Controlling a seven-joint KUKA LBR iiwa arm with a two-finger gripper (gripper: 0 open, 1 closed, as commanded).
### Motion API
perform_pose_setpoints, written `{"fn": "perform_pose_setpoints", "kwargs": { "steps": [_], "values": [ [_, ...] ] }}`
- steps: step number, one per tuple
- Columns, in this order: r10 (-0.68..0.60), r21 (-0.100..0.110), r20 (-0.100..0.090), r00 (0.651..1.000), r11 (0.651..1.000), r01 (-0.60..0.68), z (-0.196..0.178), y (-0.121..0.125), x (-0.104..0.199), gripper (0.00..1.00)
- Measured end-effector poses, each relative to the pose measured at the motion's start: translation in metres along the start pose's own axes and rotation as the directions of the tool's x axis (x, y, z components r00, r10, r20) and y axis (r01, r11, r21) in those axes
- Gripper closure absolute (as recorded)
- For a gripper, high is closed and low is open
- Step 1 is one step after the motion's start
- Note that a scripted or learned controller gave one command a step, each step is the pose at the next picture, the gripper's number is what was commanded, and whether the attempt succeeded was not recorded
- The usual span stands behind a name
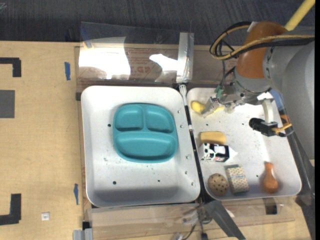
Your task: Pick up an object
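Brown desk point(40, 149) holds two white bins side by side, with black tape marks on it at the left. At the near end of the right bin point(287, 159) sit a round brown speckled ball point(217, 183), a little patterned block point(237, 178) touching it, and an orange pear-shaped toy point(270, 178) off to the right. A bit farther back is a black and white spotted thing point(215, 152). A yellow block point(212, 136) lies just behind it.

The left bin point(95, 174) has one thing in it, a blue-green plate point(145, 133) with three parts, lying flat in the middle.

At the far end of the right bin, by the wall between the bins, lies a small yellow fruit point(197, 106). The gripper point(217, 104) is low, just to the right of that fruit, very near it. Whether it is open or closed is too hard to see, and nothing can be seen held in it.

Behind the bins is a clear shiny sheet point(135, 59), and past that a dark floor point(125, 4).
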State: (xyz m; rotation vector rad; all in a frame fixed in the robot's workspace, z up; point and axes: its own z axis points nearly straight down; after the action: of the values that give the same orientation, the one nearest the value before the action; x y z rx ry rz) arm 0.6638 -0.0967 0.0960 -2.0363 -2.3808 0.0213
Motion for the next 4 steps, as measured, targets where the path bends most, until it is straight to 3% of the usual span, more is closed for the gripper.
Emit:
{"fn": "perform_pose_setpoints", "kwargs": {
  "steps": [1, 2, 3, 4],
  "values": [
    [-0.021, -0.003, -0.004, 1.000, 1.000, 0.021, 0.010, 0.001, 0.000, 0.00],
    [-0.022, 0.003, -0.005, 1.000, 1.000, 0.022, 0.000, 0.000, 0.001, 1.00],
    [-0.009, -0.016, -0.002, 1.000, 1.000, 0.009, -0.026, 0.000, -0.015, 1.00],
    [0.288, 0.003, -0.008, 0.958, 0.958, -0.288, -0.015, -0.001, -0.001, 1.00]
  ]
}}
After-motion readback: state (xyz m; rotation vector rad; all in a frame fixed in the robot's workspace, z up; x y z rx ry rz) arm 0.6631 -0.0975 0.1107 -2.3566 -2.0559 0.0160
